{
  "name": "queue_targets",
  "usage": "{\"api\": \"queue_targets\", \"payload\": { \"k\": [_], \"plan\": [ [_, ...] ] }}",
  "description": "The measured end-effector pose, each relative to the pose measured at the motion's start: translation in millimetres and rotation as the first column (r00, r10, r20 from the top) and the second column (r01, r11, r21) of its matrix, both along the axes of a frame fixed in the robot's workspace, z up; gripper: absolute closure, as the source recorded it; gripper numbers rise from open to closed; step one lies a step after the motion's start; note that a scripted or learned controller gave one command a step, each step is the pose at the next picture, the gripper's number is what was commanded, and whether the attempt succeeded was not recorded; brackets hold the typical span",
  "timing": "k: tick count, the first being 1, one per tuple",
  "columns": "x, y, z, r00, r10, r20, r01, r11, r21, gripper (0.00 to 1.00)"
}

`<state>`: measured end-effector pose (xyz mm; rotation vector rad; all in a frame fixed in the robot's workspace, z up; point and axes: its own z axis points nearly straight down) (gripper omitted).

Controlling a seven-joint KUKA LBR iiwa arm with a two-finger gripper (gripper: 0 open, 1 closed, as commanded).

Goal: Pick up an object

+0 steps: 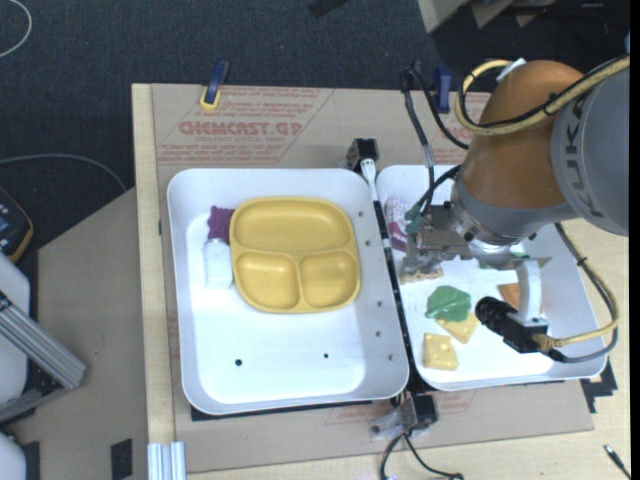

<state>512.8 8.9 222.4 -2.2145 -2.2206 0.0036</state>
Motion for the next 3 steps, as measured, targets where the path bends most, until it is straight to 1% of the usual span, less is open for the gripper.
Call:
{"api": "queue_targets", "payload": {
  "k": [1, 2, 3],
  "plan": [
    [-3.4, 25.0, 4.7, 1.0, 0.001, 0.004, -0.001, 1.0, -0.001, 1.0],
    [-6.4, 12.5, -8.4, 1.0, -0.004, 0.001, 0.004, 1.0, -0.002, 1.0],
    [-5.1, 12.3, -7.7, 1.0, -0.003, 0.004, 0.003, 1.0, -0.002, 1.0]
  ]
}}
